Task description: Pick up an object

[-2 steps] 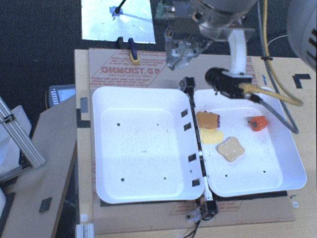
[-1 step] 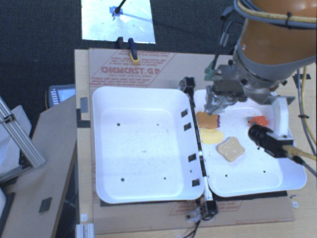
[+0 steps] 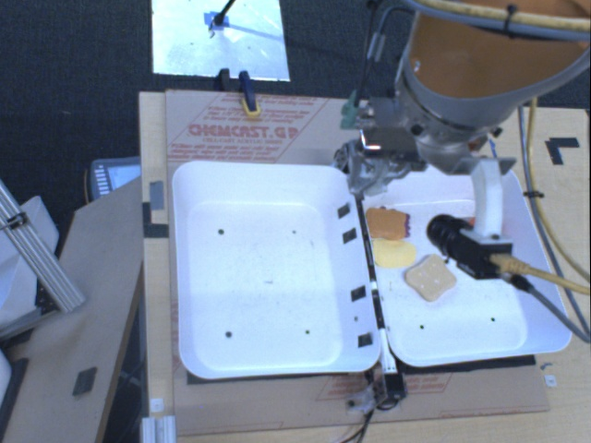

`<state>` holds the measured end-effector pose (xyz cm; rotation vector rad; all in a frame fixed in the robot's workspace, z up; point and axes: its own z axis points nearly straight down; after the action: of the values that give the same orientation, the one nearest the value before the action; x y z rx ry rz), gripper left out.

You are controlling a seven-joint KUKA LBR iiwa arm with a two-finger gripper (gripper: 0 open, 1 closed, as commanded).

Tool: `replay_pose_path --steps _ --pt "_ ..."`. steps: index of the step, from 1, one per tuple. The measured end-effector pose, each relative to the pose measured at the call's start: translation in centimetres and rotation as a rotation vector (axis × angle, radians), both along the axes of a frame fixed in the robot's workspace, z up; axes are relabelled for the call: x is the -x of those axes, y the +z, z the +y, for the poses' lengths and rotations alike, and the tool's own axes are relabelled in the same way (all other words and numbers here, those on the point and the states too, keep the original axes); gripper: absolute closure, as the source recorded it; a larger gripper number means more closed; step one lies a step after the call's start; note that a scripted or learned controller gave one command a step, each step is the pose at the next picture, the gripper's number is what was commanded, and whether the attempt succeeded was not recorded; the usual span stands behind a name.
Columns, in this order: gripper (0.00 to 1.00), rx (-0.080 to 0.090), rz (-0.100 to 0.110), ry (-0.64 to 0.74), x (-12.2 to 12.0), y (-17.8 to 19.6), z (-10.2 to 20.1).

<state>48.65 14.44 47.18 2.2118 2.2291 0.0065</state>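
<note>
In the right bin [image 3: 480,335] lie an orange-brown piece [image 3: 388,222], a pale yellow flat piece [image 3: 395,254] and a tan toast-like piece [image 3: 430,278]. My gripper [image 3: 369,181] hangs at the bin's far left corner, just above and behind the orange-brown piece. The big orange and grey arm covers the bin's far part. A black cylinder on a white bracket [image 3: 462,238] juts out beside the toast piece.
The left bin [image 3: 259,266] adjoins the right one along a clipped divider [image 3: 365,275]. Cardboard with red lettering [image 3: 245,129] lies behind the bins. A shiny metal plate [image 3: 220,24] sits further back. Yellow cables [image 3: 545,275] trail over the right bin's right side.
</note>
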Motion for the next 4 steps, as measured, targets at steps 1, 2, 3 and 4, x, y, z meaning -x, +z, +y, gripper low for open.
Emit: replay_pose_path --steps 1,2,3,4 --pt "1.00 -0.002 -0.001 0.001 0.0 2.7 5.5" --pt "1.00 0.001 0.001 -0.001 -3.6 2.5 9.2" --pt "1.00 -0.001 -0.002 -0.006 -5.0 6.6 9.0" --pt "0.00 0.001 0.002 -0.006 -5.0 6.3 9.0"
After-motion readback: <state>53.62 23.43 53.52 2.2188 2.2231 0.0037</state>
